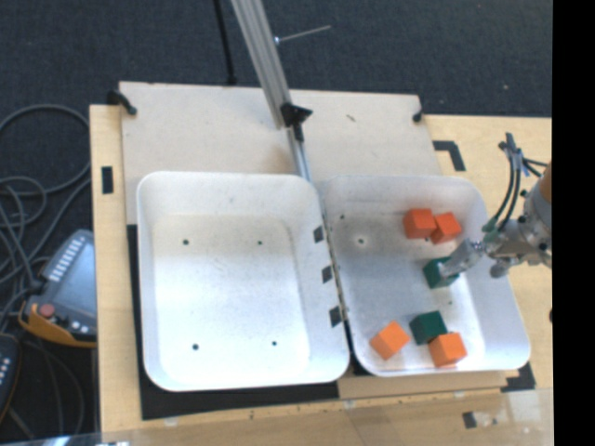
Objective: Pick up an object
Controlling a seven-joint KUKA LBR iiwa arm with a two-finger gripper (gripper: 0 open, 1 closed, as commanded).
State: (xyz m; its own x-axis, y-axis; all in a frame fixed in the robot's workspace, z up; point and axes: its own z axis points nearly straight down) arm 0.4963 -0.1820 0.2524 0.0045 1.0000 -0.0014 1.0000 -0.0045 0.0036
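The right bin (483,203) holds several small blocks. Two orange blocks (420,222) (447,227) sit together near its far side. A green block (433,273) lies mid-bin. Towards the front there is another green block (429,326) between two orange blocks (390,339) (448,348). My gripper (480,264) hangs low over the bin's right side, open, with its fingers spread. The left fingertip (454,266) is right beside the mid-bin green block, on its right. No block sits between the fingers.
The left bin (149,203) stands beside the right one, the two rims meeting in the middle. A slanted aluminium pole (265,54) rises behind the bins. Cables and a pendant (65,286) lie off the bench to the left.
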